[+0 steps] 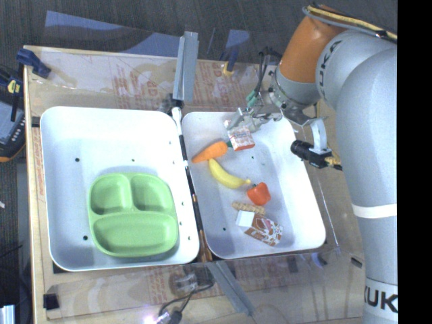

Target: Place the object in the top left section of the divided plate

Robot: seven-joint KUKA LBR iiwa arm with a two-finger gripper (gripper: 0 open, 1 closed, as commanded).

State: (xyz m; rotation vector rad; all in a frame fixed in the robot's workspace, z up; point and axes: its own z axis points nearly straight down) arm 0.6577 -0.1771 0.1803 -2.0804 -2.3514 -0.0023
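Down at the bottom edge of the frame, the wooden worktop (pixel 121 295) shows some bare strip with a cable and a small bright spot on it. Just above that sit the two white bins side by side. Left bin (pixel 61 181) has the green divided plate (pixel 133 214) in its lower middle part, one big section at the bottom and two smaller ones up top, nothing in any of them.

Right bin (pixel 304 214) is where all the clutter is. Nearest the bottom there's a red and white packet (pixel 264 231) with a small tan snack bar (pixel 247 208) touching its upper left. A bit higher, a red pepper-looking thing (pixel 259 194) sits just beside the end of a yellow banana (pixel 226 174). Then an orange carrot (pixel 210 152) lies tilted near the divider between the bins.

Up at the top of that bin, the pincer (pixel 244 121) is right over a small red and white carton (pixel 241 139), seemingly touching it, but I honestly can't tell if it's clamped on it or not. The carrot and banana lie between that carton and the plate.

Big grey arm (pixel 358 113) with the orange band comes in from the right side. Far edge has a grey metal post (pixel 184 66), blue clamps, and dark carpet-ish floor (pixel 135 5) beyond.
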